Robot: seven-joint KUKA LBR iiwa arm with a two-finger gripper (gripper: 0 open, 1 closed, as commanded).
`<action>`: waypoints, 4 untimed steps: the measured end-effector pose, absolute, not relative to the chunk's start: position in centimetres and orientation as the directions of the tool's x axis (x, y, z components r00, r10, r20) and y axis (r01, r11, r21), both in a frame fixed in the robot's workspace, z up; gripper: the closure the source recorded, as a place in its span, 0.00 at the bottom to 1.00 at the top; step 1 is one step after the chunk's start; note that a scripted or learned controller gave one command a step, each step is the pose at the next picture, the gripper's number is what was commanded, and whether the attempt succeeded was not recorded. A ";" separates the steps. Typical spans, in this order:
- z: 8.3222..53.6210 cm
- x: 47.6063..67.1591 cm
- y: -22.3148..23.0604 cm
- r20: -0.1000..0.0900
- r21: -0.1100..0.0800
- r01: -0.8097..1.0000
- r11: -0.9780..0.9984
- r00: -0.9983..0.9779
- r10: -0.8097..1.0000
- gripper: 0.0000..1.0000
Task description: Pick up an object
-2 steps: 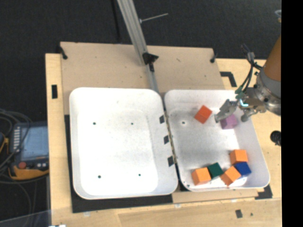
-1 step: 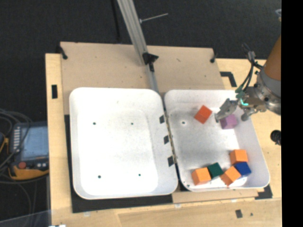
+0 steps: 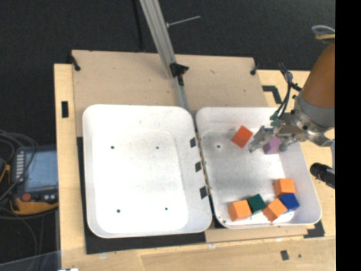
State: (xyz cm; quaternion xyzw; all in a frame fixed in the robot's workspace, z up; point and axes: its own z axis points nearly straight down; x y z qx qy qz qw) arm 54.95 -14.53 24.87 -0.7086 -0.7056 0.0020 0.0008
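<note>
A pale wooden surface [image 3: 65, 151] stands on dark carpeted floor [image 3: 34, 21], with a metal pole [image 3: 158, 27] slanting at the far side.

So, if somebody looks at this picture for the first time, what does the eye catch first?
Probably the orange block lying alone in the upper part of the right bin, with the claw just beside it, next to a purple block. After that, the cluster of orange, green and blue blocks in that bin's lower right corner.

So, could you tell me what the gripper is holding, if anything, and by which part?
It cannot be told: the gripper sits right at the purple block, but no grasp is visible.
</note>
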 end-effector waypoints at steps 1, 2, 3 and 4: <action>18.8 54.6 -14.1 -0.001 -0.005 1.000 -0.003 0.003 1.000 0.00; 13.1 54.3 -13.3 -0.001 -0.005 1.000 -0.005 0.005 1.000 0.00; 14.5 54.5 -13.3 0.002 0.004 1.000 -0.013 0.013 1.000 1.00; 18.8 54.6 -13.4 -0.001 0.006 1.000 -0.004 0.004 1.000 1.00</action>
